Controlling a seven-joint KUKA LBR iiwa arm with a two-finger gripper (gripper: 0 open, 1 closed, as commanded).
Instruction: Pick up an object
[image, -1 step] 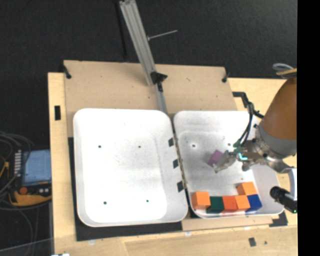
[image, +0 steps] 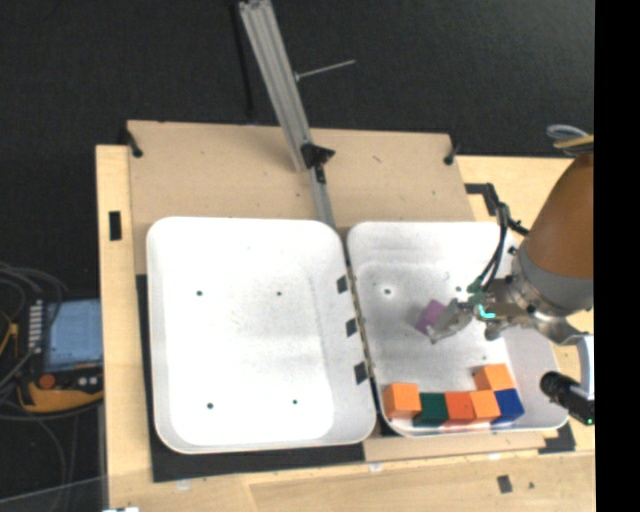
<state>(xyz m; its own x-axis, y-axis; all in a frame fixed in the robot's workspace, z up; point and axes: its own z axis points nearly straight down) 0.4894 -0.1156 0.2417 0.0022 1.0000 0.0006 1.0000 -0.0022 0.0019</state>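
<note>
My gripper (image: 441, 323) reaches in from the right over the middle of the right bin (image: 400, 260). A small purple block (image: 432, 315) sits tilted between its fingertips, and the fingers are shut on it. The grey wrist with its orange band (image: 565, 225) stands above the bin's right side. Along the bin's front wall lies a row of blocks: an orange block (image: 404, 397), a green block (image: 432, 407), a red-orange block (image: 459, 405), another orange block (image: 484, 403) and a blue block (image: 508, 402). One more orange block (image: 493, 377) lies just behind that row.
The left bin (image: 250, 330) lies beside the right one, with a dividing rim (image: 355, 320) between them. A metal rail (image: 285, 90) slants down to the back of the bins. A blue device (image: 75, 335) and cables lie off the bench at the left.
</note>
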